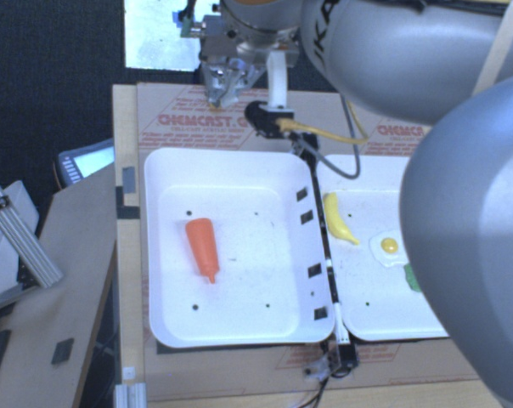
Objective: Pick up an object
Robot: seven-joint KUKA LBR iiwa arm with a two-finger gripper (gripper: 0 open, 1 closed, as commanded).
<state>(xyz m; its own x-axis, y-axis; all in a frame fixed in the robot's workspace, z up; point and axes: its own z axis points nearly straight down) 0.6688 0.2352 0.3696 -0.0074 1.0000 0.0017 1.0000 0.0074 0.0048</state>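
Note:
An orange carrot (202,247) lies in the left bin (163,313), left of its middle, pointed end toward the front. In the right bin (367,317) a yellow banana (338,218) rests near the divider, with a fried egg (389,247) to its right and a green item (412,277) partly hidden under the arm. My gripper (223,89) hangs high above the far edge of the left bin, well apart from the carrot, with nothing seen between its fingers.
The large grey arm (443,100) covers the upper right and much of the right bin. A yellow cable (324,132) loops down near the divider. Brown cardboard (188,121) underlies both bins. A metal rail (19,228) lies at the left.

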